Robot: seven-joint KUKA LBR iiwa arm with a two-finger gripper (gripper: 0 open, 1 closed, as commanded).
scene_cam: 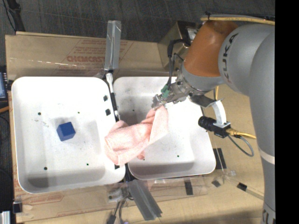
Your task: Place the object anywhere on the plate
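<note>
A pink cloth [135, 136] hangs from my gripper [161, 101] and trails down-left across the right bin [187, 148]. Its lower end drapes over the divider between the two bins. The gripper sits over the upper middle of the right bin, shut on the cloth's top corner. A small blue cube [66, 130] rests in the left bin [32, 101], well apart from the gripper. No plate can be made out.
A grey metal bar [112, 45] stands upright behind the gap between the bins. Cardboard [56, 50] lies behind and under the bins. The arm's bulk covers the bench to the right of the right bin.
</note>
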